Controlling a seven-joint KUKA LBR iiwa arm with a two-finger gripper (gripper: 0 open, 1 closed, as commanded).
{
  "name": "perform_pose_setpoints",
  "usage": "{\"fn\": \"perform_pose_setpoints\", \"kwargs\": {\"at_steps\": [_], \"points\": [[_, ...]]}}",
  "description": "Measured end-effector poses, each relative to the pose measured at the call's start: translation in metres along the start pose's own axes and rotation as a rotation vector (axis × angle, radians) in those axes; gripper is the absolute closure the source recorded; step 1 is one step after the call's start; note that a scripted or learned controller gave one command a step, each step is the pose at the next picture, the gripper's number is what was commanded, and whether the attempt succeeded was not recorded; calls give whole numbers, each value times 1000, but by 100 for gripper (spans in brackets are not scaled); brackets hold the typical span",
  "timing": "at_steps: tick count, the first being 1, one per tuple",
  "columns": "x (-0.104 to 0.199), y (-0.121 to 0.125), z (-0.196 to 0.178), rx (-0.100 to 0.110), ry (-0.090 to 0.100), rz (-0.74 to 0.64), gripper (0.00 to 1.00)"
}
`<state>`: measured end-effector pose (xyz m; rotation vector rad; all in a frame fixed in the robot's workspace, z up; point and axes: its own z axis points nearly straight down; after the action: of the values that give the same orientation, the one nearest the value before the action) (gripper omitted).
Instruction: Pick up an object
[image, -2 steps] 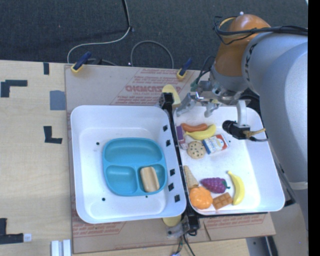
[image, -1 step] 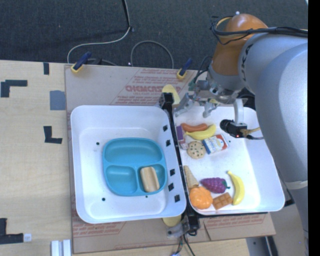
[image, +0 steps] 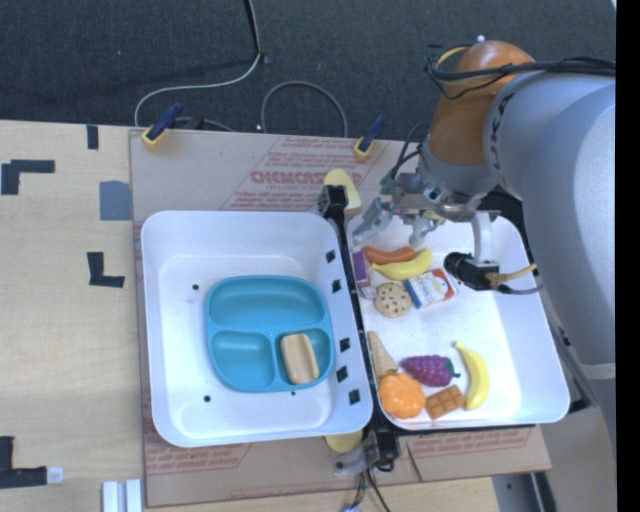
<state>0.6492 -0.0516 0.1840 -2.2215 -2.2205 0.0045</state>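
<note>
My gripper (image: 397, 226) hangs over the far end of the right bin (image: 520, 330), its fingers spread open with nothing between them. Just below it lie an orange carrot-like piece (image: 383, 254) and a yellow corn-shaped toy (image: 408, 266). Nearer the front are a cookie (image: 392, 299), a small white packet (image: 431, 289), an ice cream cone (image: 380, 350), purple grapes (image: 428, 369), an orange (image: 402, 396), a brown waffle piece (image: 445, 402) and a banana (image: 474, 376).
The left bin (image: 165, 300) holds a blue divided plate (image: 255, 325) with a bread roll (image: 299, 358) in its right compartment. A black divider (image: 347, 300) runs between the bins. The grey arm (image: 560, 150) covers the right bin's far right corner.
</note>
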Motion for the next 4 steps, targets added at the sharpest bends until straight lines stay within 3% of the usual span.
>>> {"fn": "perform_pose_setpoints", "kwargs": {"at_steps": [1,3,4], "points": [[-12,6,0,-1,0,0,0],[-11,-17,0,0,0,0,0],[-48,-17,65,-1,-4,4,0]]}}
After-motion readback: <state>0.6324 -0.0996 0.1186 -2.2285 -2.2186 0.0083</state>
